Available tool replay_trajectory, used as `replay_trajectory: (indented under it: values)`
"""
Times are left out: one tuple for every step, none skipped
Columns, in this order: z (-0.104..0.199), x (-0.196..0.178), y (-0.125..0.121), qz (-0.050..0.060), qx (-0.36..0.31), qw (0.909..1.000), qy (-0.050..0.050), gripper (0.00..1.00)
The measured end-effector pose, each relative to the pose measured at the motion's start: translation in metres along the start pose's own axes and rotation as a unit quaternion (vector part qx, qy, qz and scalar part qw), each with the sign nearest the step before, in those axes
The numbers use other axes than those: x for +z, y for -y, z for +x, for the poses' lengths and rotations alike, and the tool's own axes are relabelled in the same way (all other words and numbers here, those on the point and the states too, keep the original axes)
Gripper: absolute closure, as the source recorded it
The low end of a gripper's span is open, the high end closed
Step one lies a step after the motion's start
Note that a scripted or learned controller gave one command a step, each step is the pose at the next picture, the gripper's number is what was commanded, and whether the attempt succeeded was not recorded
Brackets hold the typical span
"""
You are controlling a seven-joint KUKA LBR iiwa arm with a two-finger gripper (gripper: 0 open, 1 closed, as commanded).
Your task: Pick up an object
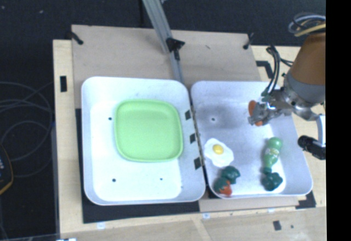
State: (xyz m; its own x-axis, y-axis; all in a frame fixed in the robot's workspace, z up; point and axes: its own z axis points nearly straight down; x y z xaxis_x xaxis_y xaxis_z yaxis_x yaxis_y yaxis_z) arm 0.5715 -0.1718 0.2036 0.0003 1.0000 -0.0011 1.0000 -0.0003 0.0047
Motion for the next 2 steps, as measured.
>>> replay_trajectory:
  values:
    - [-0.001,-0.053,-0.001,0.000,0.000,1.0000,0.000,1.00]
    - [0.043,-0.042,-0.010,0.002,-0.001,1.0000,-0.001,1.00]
